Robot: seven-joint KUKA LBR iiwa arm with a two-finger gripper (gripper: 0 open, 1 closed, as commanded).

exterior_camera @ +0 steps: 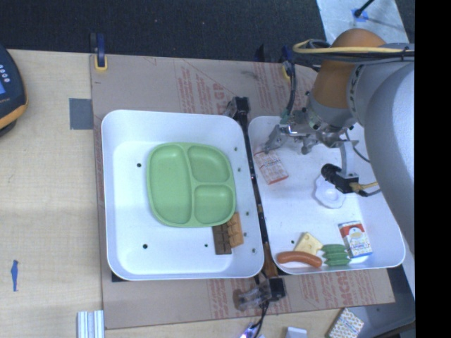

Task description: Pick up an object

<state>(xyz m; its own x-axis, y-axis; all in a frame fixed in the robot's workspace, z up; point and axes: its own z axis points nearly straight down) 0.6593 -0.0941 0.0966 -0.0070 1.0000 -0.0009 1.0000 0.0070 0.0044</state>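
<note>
the gripper (289, 138), its grip not clear enough to be told, is seen at twelve o'clock of the small flat packet (271, 168), judged light, bendy, best pinched by an edge.

Green plate (190, 184) in left bin (120, 136); arm (380, 104) over right bin (384, 255).

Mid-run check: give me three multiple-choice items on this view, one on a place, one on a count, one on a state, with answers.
1. Where does the green plate lie?
A. left bin
B. right bin
C. bare bench

2. How many compartments does the green plate have?
A. two
B. three
C. five

3. How does the plate sit?
A. flat, open side up
B. upside down
C. on edge against the wall

Answers:
1 A, it rests in the left bin, beside a brown block.
2 B, one long section and two smaller ones show.
3 A, its hollows face the camera.
</note>
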